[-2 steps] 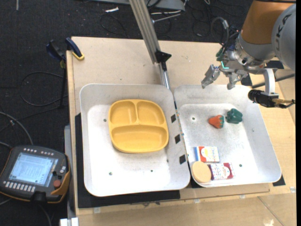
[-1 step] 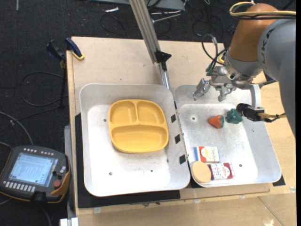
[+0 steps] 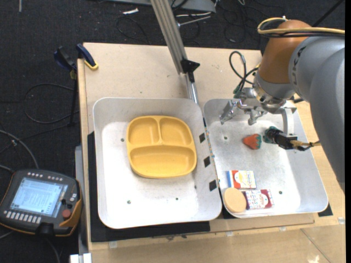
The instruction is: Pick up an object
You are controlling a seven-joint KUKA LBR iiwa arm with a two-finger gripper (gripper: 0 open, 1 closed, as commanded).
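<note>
**Hovering gripper point(image 3: 238, 116) stood spread over the far end of the right-hand bin point(image 3: 293, 174)**

Reaching in from the right of the camera view, the grey arm point(image 3: 323, 64) with its orange band bent down over the bench point(image 3: 137, 70). The left-hand bin point(image 3: 109, 201) held a yellow divided plate point(image 3: 162, 147), lying flat near its middle. In the right-hand bin the gripper hung above the far end, its two fingers set wide apart with nothing between them.

Near that bin's front edge lay a white-and-red box point(image 3: 243, 178). A red box point(image 3: 259, 199) lay just in front of it. A round tan disc point(image 3: 236, 201) sat against the red box's left side, close to the front left corner. The smallest thing, a red toy strawberry point(image 3: 252, 142), lay on the bin floor near the gripper, just towards the front and right of the fingers and apart from them.
</note>
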